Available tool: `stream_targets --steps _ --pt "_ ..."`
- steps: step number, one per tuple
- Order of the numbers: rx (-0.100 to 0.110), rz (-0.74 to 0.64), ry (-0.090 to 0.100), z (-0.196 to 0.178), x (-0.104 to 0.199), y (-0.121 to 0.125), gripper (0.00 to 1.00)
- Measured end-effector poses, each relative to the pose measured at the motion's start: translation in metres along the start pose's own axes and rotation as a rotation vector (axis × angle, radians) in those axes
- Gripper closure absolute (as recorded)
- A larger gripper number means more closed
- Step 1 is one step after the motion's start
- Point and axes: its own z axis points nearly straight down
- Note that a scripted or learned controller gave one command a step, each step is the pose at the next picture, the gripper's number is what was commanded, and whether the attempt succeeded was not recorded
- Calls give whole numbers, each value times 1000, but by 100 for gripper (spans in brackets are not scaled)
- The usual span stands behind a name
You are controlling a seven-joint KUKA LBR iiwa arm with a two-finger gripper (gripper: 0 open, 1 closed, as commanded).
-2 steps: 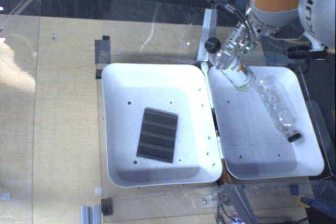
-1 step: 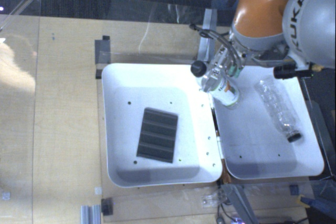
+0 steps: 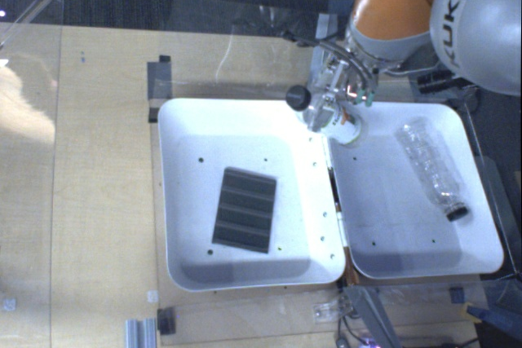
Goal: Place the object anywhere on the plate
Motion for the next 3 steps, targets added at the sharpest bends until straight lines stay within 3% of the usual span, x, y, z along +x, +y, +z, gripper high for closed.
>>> stream_targets --steps 2,3 --pt "-10 0 -16 -24 -3 4 100" --pt "0 -216 4 33 25 17 100"
